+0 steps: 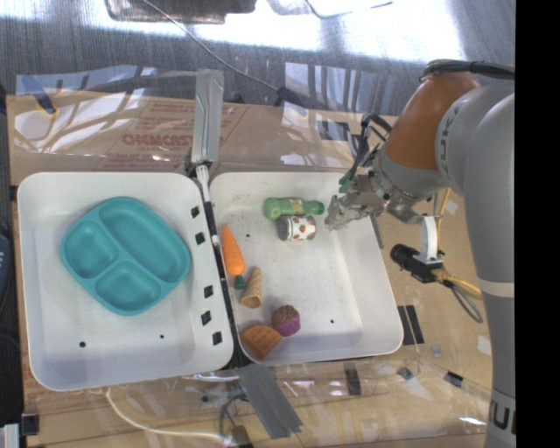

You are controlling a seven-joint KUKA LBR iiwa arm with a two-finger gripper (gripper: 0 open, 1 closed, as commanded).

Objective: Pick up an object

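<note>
The approach step is judged to be in hand. The grey two-finger gripper (337, 217) is poised near the right bin's (367, 297) far edge, nothing held; its opening cannot be told. Just beside it lie a small spotted can (299, 229) and a green plastic bottle (292, 207). A descent over one is called for next.

Glossy teal plastic plate (125, 255)

Bench top (131, 131) is brown cardboard w/ clear plastic film, shiny reflections at upper left. Grey tape strip (206, 114) upper center, another grey tape piece (271, 402) at bottom center. Strong white light (289, 26) along top edge.
</note>
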